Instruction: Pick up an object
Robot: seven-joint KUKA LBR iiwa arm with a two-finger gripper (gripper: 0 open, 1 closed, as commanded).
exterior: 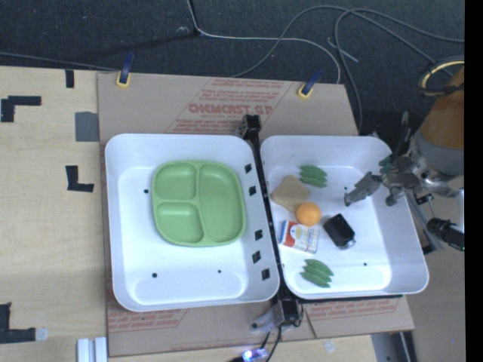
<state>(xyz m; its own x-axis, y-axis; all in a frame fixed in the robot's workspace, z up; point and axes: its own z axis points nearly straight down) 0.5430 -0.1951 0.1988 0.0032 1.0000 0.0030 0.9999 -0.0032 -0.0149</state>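
The right bin (pixel 392 277) holds several small things. An orange ball (pixel 307 214) lies beside a tan wedge (pixel 290 192). A black block (pixel 339 231) sits just right of the ball. A small printed carton (pixel 301 237) lies below the ball. One green pod (pixel 313 175) lies at the back and another green pod (pixel 317 272) near the front. My gripper (pixel 370 199) hangs over the bin's right side, above and right of the black block. It is open, with nothing between its fingers (pixel 361 190).
The left bin (pixel 128 270) holds a green divided plate (pixel 199 203). A black divider strip (pixel 260 202) runs between the bins. Cables (pixel 302 21) trail across the dark floor behind the bench. The arm's orange band (pixel 445 119) stands at the right edge.
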